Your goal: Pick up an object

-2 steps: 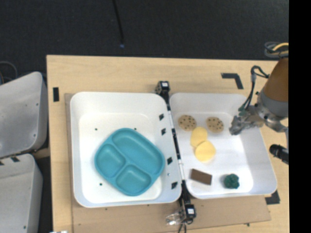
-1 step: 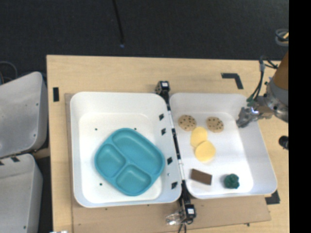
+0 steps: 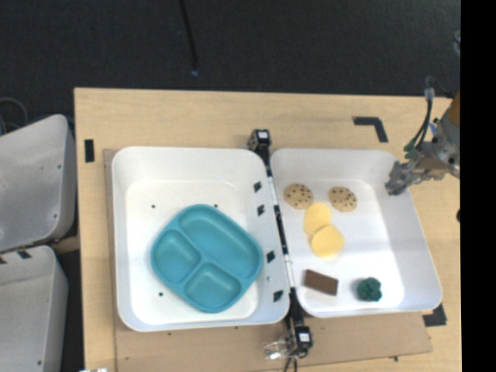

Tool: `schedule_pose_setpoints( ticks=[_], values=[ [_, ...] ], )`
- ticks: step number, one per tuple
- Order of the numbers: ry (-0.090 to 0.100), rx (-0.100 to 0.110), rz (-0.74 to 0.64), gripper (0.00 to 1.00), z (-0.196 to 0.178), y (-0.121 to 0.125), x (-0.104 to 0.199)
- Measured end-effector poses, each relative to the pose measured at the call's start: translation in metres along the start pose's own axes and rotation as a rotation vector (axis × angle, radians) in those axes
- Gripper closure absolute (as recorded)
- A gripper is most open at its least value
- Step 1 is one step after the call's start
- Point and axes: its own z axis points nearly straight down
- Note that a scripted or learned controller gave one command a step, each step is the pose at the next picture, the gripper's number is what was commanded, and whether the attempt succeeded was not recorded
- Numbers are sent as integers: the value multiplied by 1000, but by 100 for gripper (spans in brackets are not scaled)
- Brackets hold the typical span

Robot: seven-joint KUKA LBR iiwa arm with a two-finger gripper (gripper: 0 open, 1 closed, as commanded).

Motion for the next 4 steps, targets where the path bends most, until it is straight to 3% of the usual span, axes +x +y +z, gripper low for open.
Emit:
schedule_pose_setpoints(
  ticks=[4],
  values=[
    [4, 3, -4, 100, -3, 57, 228]
  ],
)
